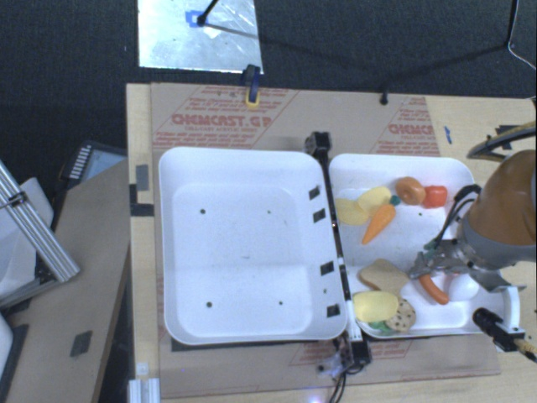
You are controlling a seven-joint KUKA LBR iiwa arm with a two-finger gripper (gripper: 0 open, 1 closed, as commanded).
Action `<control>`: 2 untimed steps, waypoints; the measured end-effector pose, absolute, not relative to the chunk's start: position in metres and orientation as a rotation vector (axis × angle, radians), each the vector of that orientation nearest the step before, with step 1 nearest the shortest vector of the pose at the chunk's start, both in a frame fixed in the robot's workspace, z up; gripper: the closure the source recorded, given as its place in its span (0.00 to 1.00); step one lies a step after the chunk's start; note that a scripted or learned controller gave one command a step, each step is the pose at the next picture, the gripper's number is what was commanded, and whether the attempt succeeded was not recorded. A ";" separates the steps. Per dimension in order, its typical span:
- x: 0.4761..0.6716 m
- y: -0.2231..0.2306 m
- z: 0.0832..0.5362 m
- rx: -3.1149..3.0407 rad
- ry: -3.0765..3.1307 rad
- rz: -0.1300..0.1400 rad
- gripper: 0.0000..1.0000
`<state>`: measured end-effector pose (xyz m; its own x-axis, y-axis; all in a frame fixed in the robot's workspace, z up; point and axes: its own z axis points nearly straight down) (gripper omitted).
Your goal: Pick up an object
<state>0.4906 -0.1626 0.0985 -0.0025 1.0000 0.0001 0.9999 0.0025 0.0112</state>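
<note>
Down at the right bin's (457, 168) near rim, by the cookie (404, 315), my claw (428, 264) hovered just over a small sausage (434, 289), its spread unreadable to me, so I judged the descent-and-close step came next.

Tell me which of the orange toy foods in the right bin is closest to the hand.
The small orange sausage-shaped piece, lying just below the hand. The carrot and round orange fruit lie farther up the bin.

One fixed camera looks down aslant on both bins (243, 162).
</note>
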 end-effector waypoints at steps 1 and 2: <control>0.588 -0.148 0.200 2.199 2.221 0.016 1.00; 0.560 -0.162 0.306 2.213 2.218 0.006 1.00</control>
<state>0.5600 -0.1621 0.3060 -0.0021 1.0000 -0.0029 1.0000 0.0022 0.0087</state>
